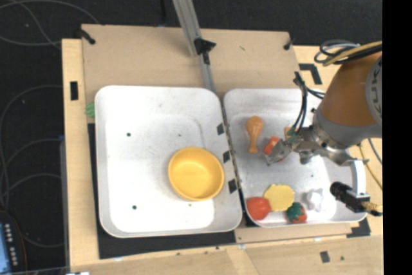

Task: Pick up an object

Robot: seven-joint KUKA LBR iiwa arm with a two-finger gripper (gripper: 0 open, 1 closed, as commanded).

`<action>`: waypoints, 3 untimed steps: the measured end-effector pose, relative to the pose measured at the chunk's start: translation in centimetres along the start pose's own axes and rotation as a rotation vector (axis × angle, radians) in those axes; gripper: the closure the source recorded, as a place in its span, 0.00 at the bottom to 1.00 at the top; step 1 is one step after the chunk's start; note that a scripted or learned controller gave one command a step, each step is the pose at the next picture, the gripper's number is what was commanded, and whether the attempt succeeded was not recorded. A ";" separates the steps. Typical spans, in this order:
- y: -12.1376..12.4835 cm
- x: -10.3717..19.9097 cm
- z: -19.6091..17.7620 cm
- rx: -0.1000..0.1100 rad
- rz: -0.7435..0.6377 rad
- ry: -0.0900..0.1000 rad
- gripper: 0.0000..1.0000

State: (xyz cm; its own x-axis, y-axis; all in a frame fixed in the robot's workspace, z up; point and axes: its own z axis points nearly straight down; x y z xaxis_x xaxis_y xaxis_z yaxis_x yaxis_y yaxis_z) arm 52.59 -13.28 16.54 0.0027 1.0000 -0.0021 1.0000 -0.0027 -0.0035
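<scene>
My gripper (pixel 278 152) is low over the middle of the right bin (pixel 270 103), reaching in from the right. A small red-orange piece (pixel 273 142) lies right at its tip, touching or nearly touching it. An orange drumstick-shaped toy (pixel 255 132) lies just left of the gripper. Along the bin's front edge sit a red tomato (pixel 259 207), a yellow lumpy piece (pixel 280 197), a red and green strawberry (pixel 296 213) and a small white object (pixel 314 199).
A yellow bowl (pixel 196 173) stands in the left bin (pixel 135 138), near the wall between the bins. A grey metal rail (pixel 183 3) slants down from the top to the bins' back edge. The arm's orange band (pixel 347 96) overhangs the right bin's right side.
</scene>
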 end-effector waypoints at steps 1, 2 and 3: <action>-0.8 -0.8 5.7 0.001 -0.001 0.000 0.00; -0.9 -1.0 6.5 -0.002 -0.001 -0.001 0.00; -0.7 -1.0 5.5 -0.006 0.005 0.002 1.00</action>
State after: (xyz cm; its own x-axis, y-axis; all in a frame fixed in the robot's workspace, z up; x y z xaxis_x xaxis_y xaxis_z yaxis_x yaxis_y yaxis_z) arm 51.83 -14.27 11.09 0.0076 1.0000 0.0004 1.0000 -0.0076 0.0021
